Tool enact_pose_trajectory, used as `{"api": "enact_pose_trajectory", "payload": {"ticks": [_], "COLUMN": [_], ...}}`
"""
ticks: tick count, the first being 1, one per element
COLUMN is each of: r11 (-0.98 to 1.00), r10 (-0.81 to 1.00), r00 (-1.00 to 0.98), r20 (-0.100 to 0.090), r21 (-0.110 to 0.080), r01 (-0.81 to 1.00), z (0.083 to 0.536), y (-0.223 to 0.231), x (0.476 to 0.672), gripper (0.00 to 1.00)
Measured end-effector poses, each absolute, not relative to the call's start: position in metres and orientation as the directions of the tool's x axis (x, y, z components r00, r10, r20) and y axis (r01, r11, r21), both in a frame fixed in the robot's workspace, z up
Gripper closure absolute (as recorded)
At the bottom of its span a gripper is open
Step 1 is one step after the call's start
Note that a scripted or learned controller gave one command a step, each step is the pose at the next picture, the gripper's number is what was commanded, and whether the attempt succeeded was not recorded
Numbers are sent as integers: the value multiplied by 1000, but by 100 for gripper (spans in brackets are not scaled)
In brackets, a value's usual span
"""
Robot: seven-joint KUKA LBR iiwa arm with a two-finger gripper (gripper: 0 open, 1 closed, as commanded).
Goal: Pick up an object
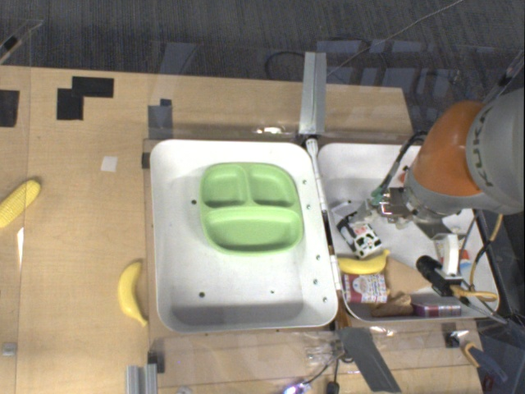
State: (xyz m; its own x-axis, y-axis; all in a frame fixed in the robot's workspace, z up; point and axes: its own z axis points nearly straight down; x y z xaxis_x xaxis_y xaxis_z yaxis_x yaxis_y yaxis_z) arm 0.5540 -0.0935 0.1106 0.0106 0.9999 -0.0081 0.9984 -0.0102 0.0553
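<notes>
My gripper [358,224] hangs low over the left side of the right bin [349,167], on the grey arm with the orange band that reaches in from the right. Just beneath it lies a small black-and-white object [367,240]; I cannot tell whether they touch. A yellow banana [363,263] lies right below that, then a red-and-white packet [366,287]. A brown piece [395,306] and a purple tube [435,307] lie along the bin's near wall. The arm hides the bin's right half.
The left bin [176,245] holds a green divided plate [250,206]. Outside the bins, on the bench, a banana [130,292] lies near the left bin's corner and a yellow corn cob [18,202] at the far left edge.
</notes>
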Motion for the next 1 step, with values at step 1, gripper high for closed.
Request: {"api": "enact_pose_trajectory", "payload": {"ticks": [1], "r11": [-171], "r10": [985], "r00": [172], "r20": [2], "r21": [76], "r01": [982], "z": [110], "y": [-88], "x": [536], "gripper": [0]}}
